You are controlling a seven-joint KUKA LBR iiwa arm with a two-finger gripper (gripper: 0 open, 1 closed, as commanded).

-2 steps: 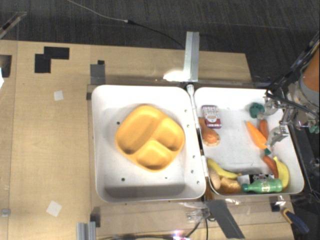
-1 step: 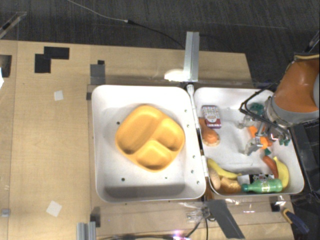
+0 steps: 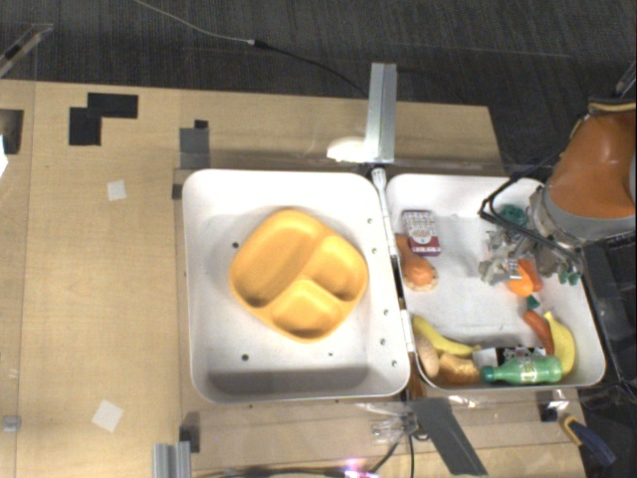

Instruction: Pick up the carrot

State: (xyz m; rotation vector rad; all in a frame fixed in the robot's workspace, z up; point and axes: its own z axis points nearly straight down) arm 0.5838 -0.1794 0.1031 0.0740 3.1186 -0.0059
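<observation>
Grasping looked to be the step in hand. The gripper (image 3: pixel 510 267) was down inside the bin (image 3: pixel 468 192) on the arm's side of the bench, over the half of that bin nearest the arm. A short orange piece, which I took for the carrot (image 3: pixel 524 285), lay right at the gripper's lower edge, touching it or just under it. The view was too small and cluttered to show whether the gripper was clenched or released, and I could not tell whether the carrot was caught in it or only lay beside it on the bin floor.

A second, redder piece (image 3: pixel 537 325) lay nearer the bin's front wall, just beside a banana (image 3: pixel 563 342) along the wall on the arm's side. It might have been another carrot or a pepper; I could not say which. A green bottle (image 3: pixel 523 371) lay flat against the bin's front wall.

By my reading, the next move called for a firm closing on the orange piece, if that was not already made, and then a straight lift clear of the bin floor, without dragging the redder piece or the banana along.

The arm (image 3: pixel 597 167) reached in over the bin's wall on its own side, its orange band above the wrist and the wrist pointed down toward the bin floor.
</observation>
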